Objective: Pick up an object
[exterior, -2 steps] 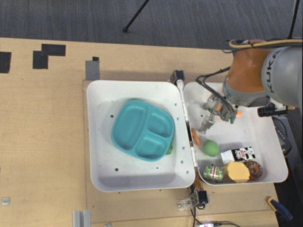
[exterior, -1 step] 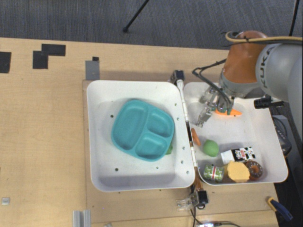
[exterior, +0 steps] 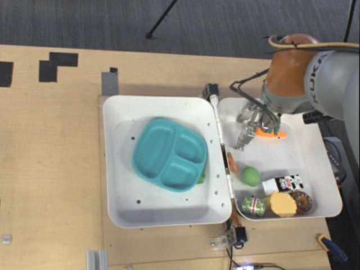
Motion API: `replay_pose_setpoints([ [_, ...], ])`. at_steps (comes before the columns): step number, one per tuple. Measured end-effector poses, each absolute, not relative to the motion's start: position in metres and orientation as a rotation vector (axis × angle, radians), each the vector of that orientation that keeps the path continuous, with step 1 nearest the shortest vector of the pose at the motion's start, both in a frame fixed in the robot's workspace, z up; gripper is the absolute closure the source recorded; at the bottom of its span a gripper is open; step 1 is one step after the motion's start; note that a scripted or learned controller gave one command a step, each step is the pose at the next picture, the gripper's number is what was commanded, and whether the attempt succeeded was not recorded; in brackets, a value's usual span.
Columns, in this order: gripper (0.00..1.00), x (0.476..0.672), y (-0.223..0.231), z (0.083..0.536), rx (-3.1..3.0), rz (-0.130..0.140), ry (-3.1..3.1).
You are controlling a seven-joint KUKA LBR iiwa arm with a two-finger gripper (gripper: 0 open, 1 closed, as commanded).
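claw (exterior: 251,129) hanging over the right bin (exterior: 326,167), fingers looking parted, gripping nothing we are seeing | orange object (exterior: 269,133) lying just right of the claw | risk: we are judging the fingers could nudge it aside, closing on air

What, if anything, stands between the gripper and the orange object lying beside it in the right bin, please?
Nothing visible stands in the way. The gripper hangs over bare floor of the right bin, with the orange object just beside it. The green ball and the other small items sit nearer the bin's front edge.
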State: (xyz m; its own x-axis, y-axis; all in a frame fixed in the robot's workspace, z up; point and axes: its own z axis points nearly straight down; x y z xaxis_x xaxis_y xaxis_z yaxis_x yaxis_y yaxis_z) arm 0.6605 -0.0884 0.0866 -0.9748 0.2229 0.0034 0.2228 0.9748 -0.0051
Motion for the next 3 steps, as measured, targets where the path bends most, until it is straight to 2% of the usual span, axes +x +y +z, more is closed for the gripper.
replay_pose_setpoints([
  [1, 0.00, 0.653, -0.092, 0.087, -0.426, -0.003, -3.121],
  [2, 0.00, 0.648, -0.082, 0.087, 0.030, 0.000, -3.151],
  [3, 0.00, 0.671, -0.082, 0.086, 0.681, 0.001, -3.076],
])
